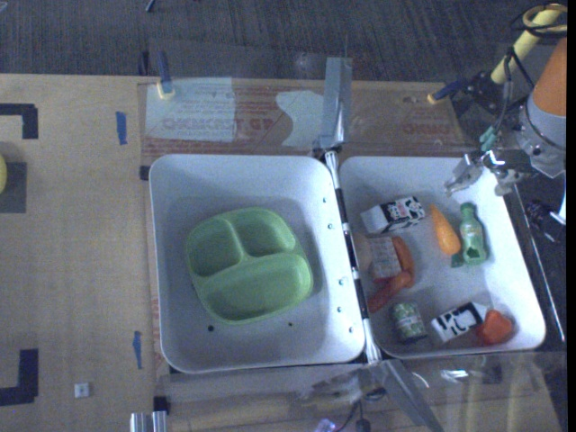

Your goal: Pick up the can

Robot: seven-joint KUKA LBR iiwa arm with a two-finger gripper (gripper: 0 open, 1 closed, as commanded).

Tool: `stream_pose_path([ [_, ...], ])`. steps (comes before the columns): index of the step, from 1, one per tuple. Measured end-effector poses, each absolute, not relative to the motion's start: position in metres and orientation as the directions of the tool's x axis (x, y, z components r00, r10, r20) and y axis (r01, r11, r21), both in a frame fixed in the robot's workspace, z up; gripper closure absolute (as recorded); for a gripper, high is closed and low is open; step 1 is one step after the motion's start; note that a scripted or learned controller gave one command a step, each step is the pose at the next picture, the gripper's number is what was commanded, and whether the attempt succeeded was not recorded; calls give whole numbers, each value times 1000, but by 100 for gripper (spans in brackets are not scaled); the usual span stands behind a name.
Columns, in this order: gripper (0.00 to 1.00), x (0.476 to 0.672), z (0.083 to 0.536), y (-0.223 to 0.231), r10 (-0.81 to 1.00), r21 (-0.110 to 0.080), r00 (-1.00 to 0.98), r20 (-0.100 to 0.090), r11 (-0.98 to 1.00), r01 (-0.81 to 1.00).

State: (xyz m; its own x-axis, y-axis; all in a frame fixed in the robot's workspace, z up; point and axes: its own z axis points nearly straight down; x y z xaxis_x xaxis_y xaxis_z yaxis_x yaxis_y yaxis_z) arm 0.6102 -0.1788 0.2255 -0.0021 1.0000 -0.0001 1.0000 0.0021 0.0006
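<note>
The can [407, 320] is small, green-labelled and upright, near the front edge of the right bin [526, 286]. My gripper [479, 178] hangs over the far right corner of that bin, well behind and to the right of the can. Its fingers are spread apart, open, with nothing between them. A green bottle [471, 234] and an orange carrot [445, 230] lie just in front of the gripper, between it and the can.
Around the can lie a black-and-white carton [459, 320], a red piece [496, 328], a red-orange piece [392, 286] and a brown packet [384, 257]. Another carton [393, 214] lies further back. The left bin [171, 196] holds a green divided plate [250, 264].
</note>
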Motion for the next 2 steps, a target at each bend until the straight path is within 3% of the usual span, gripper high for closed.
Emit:
stream_pose_path([
  [1, 0, 567, 158, -171, 963, -3, 269, 1, -269, 963],
  [2, 0, 495, 170, -154, 926, -3, 376, 1, -376, 926],
])
